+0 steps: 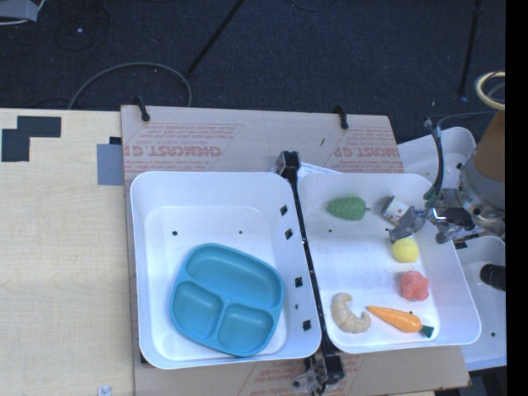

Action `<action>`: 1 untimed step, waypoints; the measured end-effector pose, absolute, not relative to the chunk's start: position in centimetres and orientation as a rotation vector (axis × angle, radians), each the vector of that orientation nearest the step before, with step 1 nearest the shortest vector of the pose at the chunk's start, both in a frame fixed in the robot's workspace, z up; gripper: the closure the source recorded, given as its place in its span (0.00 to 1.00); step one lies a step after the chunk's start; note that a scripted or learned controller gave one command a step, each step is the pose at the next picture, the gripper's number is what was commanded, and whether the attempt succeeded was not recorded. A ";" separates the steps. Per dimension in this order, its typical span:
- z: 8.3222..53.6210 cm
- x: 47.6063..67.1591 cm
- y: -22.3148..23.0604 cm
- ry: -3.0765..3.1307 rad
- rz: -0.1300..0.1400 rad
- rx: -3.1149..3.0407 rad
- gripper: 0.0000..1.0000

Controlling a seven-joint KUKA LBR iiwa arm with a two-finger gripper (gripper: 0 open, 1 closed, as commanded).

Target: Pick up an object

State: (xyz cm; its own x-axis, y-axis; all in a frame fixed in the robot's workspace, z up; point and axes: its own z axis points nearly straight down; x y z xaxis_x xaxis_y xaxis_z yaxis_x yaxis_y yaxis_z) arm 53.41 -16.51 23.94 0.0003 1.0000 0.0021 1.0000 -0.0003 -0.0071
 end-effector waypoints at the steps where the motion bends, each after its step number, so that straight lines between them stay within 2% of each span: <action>1: 19.5 52.9 -16.3 -2.216 0.005 -2.217 0.00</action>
State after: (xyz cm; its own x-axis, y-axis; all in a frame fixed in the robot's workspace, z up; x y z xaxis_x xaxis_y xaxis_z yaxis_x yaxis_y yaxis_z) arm 52.93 -16.32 19.52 0.0005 1.0000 0.0024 1.0000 -0.0005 -0.0074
